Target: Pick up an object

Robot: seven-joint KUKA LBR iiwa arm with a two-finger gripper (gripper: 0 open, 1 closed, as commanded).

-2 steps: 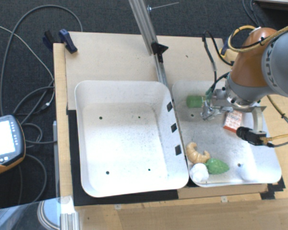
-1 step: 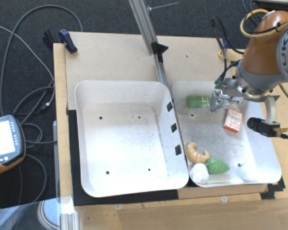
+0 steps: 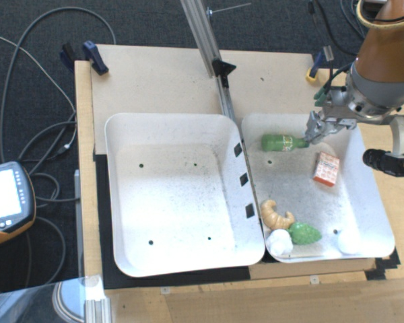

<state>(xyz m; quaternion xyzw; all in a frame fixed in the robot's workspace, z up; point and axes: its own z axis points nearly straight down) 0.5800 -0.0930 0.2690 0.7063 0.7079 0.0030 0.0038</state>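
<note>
A green bottle (image 3: 279,142) lies on its side at the back of the right bin (image 3: 363,200), its neck pointing right. My gripper (image 3: 314,130) hangs low just off that neck end, at or very near the bottle's tip. An orange-red box (image 3: 326,169) lies a little in front of the gripper and to its right. Near the bin's front edge sit a tan croissant-shaped piece (image 3: 276,214), a green lumpy object (image 3: 304,233) and a white ball (image 3: 279,242).
The left bin (image 3: 121,180) lies beside the right one, parted from it by a slanted metal rail (image 3: 209,39). A white lump (image 3: 350,242) rests in the right bin's front right corner. Clamps (image 3: 94,56) grip the bench's back edge.
</note>
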